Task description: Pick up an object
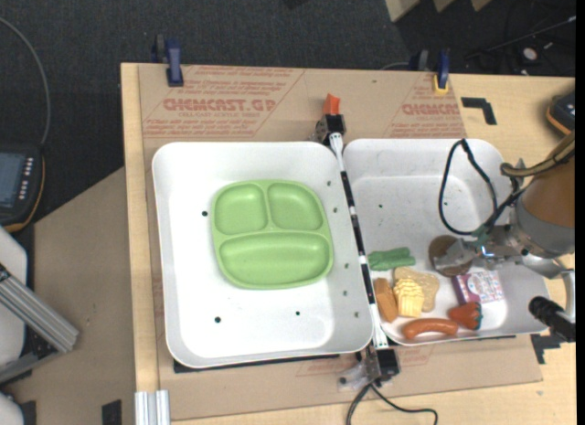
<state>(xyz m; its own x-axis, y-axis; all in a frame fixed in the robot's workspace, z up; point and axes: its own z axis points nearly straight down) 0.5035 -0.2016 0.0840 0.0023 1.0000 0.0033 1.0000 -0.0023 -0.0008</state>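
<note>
We saw gripper low in right bin, grip state unclear. Food pile just below-left; we judged single-item descent best.

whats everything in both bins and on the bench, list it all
left bin: 1, white, bench left
divided plate: 1, green, middle of left bin
right bin: 1, white, bench right
green piece: 1, green, right bin by the divider
corn-like toy: 1, yellow, right bin near front
sausage-like toy: 1, orange-red, right bin front edge
carrot-like toy: 1, orange, left of the corn-like toy
wrapped packet: 1, purple and white, right bin under the gripper
clamps: 2, blue, bench back edge
gripper: 1, grey, low over right bin
</note>
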